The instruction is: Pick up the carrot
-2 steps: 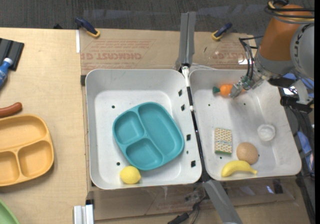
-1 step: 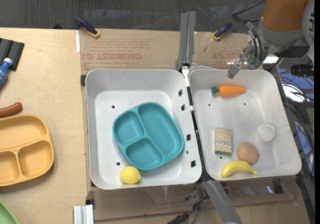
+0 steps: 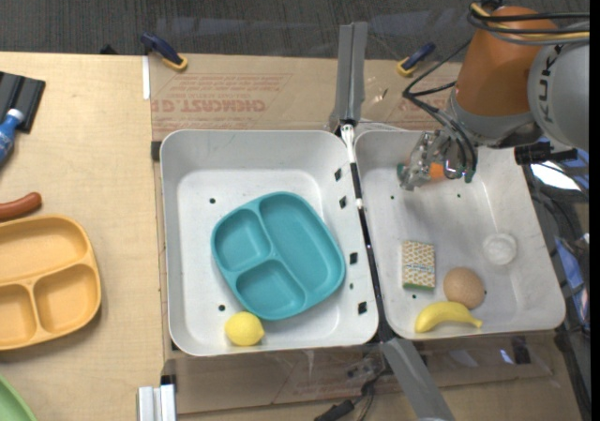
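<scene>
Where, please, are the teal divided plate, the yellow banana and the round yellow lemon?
Teal divided plate (image 3: 278, 254), camera view: central divider ridge.
Yellow banana (image 3: 446, 317), camera view: mid-curve.
Round yellow lemon (image 3: 245, 328), camera view: centre.

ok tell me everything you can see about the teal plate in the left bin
The teal plate is a rounded, divided tray that looks like smooth matte plastic, with three compartments: two toward the back and one larger one toward the front. It lies flat and right side up on the floor of the left bin, turned at an angle to the bin's walls. Its compartments hold nothing visible. A lemon sits just off its front-left edge, very close; contact cannot be judged. Nothing else is near it.
</scene>
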`<state>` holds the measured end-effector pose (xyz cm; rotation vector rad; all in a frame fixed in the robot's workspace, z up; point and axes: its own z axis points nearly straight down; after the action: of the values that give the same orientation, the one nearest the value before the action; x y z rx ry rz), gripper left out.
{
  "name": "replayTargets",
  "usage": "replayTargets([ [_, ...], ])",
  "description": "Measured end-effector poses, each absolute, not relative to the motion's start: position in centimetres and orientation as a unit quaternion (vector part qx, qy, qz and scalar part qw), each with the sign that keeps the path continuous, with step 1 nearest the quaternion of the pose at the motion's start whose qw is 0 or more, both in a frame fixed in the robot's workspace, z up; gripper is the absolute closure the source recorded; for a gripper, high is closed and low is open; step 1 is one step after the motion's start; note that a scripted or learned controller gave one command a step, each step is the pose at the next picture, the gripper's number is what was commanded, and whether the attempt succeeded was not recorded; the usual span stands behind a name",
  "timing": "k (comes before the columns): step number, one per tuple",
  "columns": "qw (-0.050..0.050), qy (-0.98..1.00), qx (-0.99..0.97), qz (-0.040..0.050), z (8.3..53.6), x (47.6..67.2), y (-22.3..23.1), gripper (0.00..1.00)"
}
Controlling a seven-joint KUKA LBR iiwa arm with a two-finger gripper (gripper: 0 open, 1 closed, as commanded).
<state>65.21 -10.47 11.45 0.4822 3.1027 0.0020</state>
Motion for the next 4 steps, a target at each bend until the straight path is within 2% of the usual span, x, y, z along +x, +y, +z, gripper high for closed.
replayTargets([
  [1,0.002,0.957,0.289,0.0004,23.0,61.2,-7.9,1.00],
  [2,0.000,0.978,0.208,0.0000,19.1,61.8,1.2,1.00],
  [3,0.001,0.885,0.465,-0.0003,19.6,60.9,-8.2,1.00],
  [4,0.001,0.813,0.582,-0.0008,19.1,65.9,-2.2,1.00],
])
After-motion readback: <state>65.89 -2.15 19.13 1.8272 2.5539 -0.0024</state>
